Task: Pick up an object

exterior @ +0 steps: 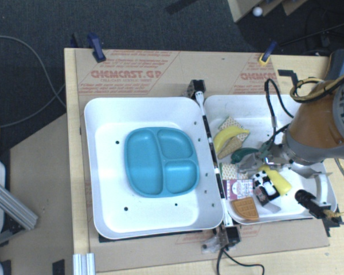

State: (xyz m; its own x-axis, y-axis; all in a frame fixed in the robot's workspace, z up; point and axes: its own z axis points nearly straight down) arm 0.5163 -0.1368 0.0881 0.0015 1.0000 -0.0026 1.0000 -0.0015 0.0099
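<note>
A waffle-like piece (245, 209) lies at the right bin's (249, 103) front edge. The gripper (258, 157) hovers mid-bin beside the banana (229, 138); jaw state unclear. Crowding risks snagging neighbours or slipping.

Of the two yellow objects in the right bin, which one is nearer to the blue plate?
The banana, at the upper left of the right bin; the other yellow piece lies lower and further right.

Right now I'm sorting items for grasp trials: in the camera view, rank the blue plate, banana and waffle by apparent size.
1. blue plate
2. banana
3. waffle, close to the banana, so that order is unsure.
</note>
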